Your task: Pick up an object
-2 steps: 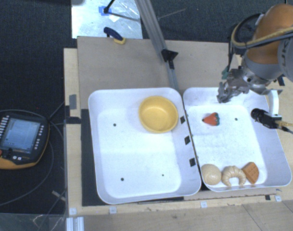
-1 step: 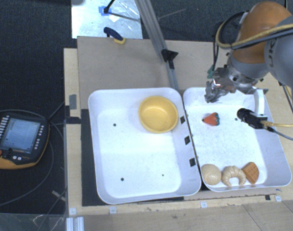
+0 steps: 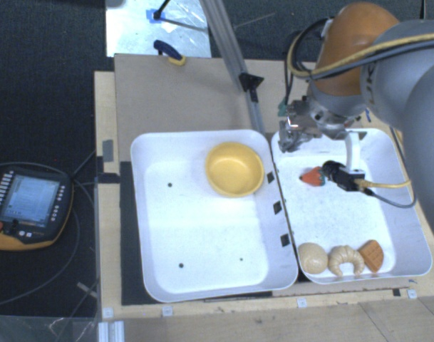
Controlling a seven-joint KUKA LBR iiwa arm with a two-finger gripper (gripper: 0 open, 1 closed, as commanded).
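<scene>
The arm (image 3: 388,55) is seen reaching over the right bin's (image 3: 409,219) far end. The left bin (image 3: 167,226) holds a yellow bowl (image 3: 234,168) at its far right. The gripper (image 3: 293,140) is lowered by the right bin's far-left corner; the state of its fingers cannot be told. A red object (image 3: 311,177) lies just beside it; three pastries (image 3: 341,258) lie along the near edge.

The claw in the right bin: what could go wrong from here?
1. The claw hangs at the far left corner of the right bin, close to its wall; descending there, it might strike the rim.
2. The small orange-red object lies partly under the black sensor with the yellow cable, so a grasp could miss.
</scene>
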